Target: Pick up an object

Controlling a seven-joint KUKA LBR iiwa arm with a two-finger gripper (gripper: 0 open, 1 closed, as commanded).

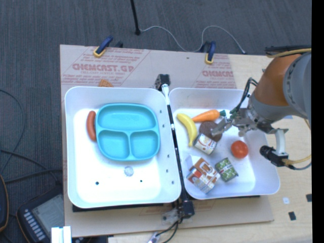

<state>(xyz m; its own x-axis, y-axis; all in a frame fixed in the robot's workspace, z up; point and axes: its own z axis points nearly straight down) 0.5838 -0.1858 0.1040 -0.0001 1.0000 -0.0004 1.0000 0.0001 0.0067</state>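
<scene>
We locate the gripper (221,128) low in the right bin (263,184), its fingers at the top of a small brown-and-white can (206,138); we cannot tell their state. We judge the can rigid, light and smooth, best taken across its sides. The banana (188,127) and carrot (207,116) crowd it; the tomato (239,149) side offers room.

This looks like a robot lab, not a home. A big grey and orange robot arm (283,92) reaches over a desk (81,65) made of a brown board with red printed words. Blue and yellow clamps (104,45) hold the board down. Two white bins (76,176) sit side by side. Wires (167,32) run across a dark grey carpet floor (30,24).
</scene>
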